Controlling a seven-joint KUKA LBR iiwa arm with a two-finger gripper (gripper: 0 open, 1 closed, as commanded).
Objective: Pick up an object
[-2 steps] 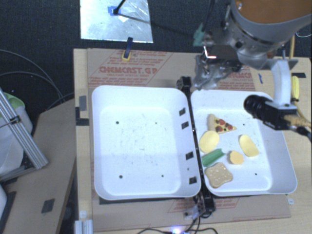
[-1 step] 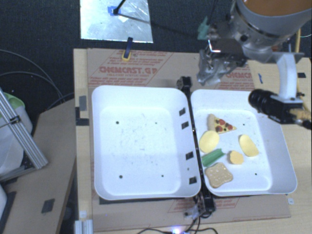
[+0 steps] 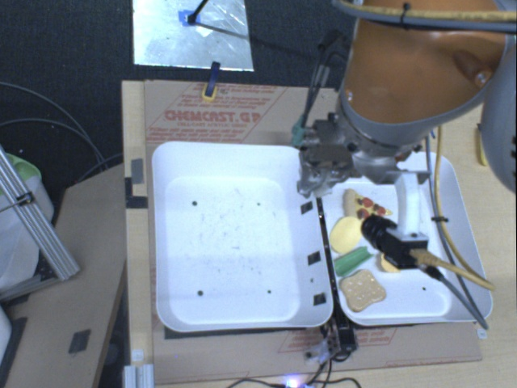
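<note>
The right bin (image 3: 420, 301) holds several toy foods. A pizza slice (image 3: 360, 203) lies near its left wall, with a round yellow piece (image 3: 346, 234) just below it. Further down come a green piece (image 3: 351, 260) and a tan cracker (image 3: 362, 289). A small yellow piece (image 3: 390, 264) peeks out to the right of the green one. My gripper (image 3: 317, 181) hangs low over the far left corner of the right bin, close to the divider between the bins and up-left of the pizza slice. The wrist hides the bin's far part.
The left bin (image 3: 218, 241) sits beside the right one on a cardboard sheet (image 3: 218, 113). A shiny metal plate (image 3: 192, 21) lies beyond the bench. A metal frame (image 3: 32, 225) stands at the far left.
</note>
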